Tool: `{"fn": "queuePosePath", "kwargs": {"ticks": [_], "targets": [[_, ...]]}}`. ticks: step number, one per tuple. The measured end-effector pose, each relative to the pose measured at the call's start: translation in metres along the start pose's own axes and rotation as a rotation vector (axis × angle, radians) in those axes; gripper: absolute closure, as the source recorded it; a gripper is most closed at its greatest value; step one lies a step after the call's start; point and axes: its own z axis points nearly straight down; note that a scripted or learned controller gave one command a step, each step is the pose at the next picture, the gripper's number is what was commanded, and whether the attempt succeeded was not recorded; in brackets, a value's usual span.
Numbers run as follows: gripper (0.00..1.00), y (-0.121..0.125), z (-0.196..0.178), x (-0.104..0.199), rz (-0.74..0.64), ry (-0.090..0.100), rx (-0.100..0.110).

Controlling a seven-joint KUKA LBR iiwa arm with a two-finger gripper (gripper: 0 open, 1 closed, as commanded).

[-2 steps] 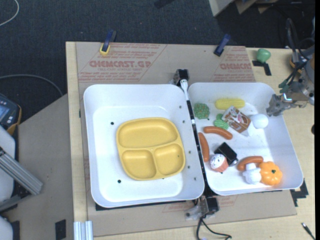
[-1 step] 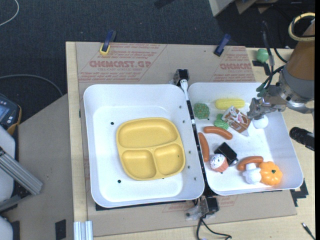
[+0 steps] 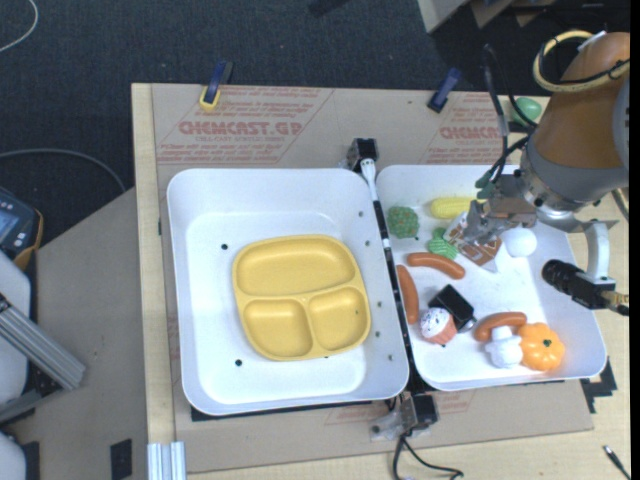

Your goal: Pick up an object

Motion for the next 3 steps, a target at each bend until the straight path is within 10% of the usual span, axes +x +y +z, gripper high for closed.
{"fn": "queuePosePath", "kwargs": {"ticks": [3], "targets": [[1.0,0.004,-0.003,0.14,0.0,-0.001,-0.004]]}}
